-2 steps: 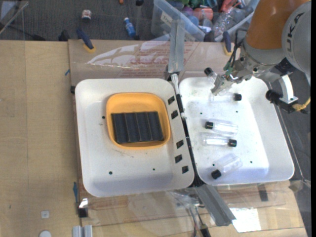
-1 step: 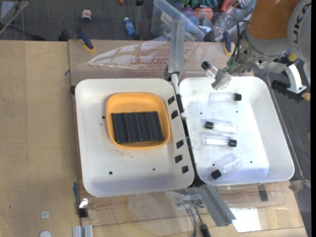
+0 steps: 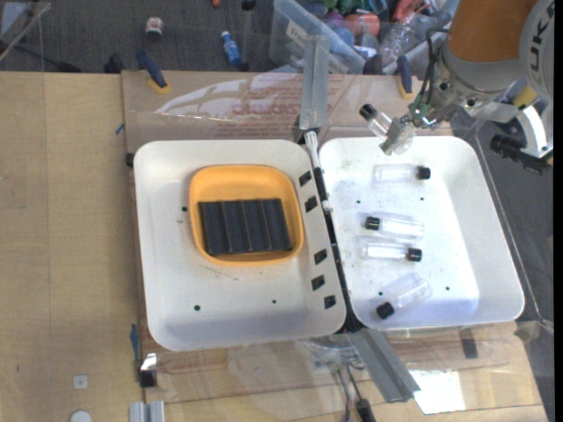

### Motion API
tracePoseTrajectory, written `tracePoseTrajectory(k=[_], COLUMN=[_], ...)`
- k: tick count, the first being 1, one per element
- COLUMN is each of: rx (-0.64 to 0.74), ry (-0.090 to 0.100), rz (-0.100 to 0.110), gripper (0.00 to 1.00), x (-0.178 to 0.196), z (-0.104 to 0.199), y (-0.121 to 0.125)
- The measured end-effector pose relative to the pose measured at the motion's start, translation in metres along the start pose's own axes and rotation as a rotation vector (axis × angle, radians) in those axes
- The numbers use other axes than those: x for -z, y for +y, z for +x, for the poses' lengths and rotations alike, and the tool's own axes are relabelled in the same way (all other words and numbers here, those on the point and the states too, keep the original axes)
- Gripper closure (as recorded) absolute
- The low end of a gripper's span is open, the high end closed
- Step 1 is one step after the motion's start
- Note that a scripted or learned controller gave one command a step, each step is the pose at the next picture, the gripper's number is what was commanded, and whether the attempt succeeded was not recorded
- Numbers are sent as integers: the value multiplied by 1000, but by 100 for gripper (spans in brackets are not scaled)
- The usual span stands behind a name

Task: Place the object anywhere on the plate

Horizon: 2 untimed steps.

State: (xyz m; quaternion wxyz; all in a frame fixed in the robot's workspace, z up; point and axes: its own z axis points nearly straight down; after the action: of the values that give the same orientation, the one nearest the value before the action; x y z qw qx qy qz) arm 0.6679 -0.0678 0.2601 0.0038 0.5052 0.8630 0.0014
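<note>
An orange plate lies in the left bin, with a dark ribbed block resting on it. My gripper hangs over the back edge of the right bin, well to the right of the plate. It is shut on a clear vial with a black cap, which sticks out up and to the left from between the fingers. Several more clear vials with black caps lie in the right bin, such as one near its middle.
A raised divider with black clips separates the two bins. A metal bar stands behind them. A clear tub of coloured items sits at the back, behind the bench.
</note>
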Motion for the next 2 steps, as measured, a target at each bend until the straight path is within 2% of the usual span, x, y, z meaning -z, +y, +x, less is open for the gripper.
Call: tracePoseTrajectory(k=[1, 2], rx=[65, 294], ry=[2, 0], rz=[3, -1], gripper=[100, 100], x=[-4, 16], z=[-3, -8], y=[-2, -4])
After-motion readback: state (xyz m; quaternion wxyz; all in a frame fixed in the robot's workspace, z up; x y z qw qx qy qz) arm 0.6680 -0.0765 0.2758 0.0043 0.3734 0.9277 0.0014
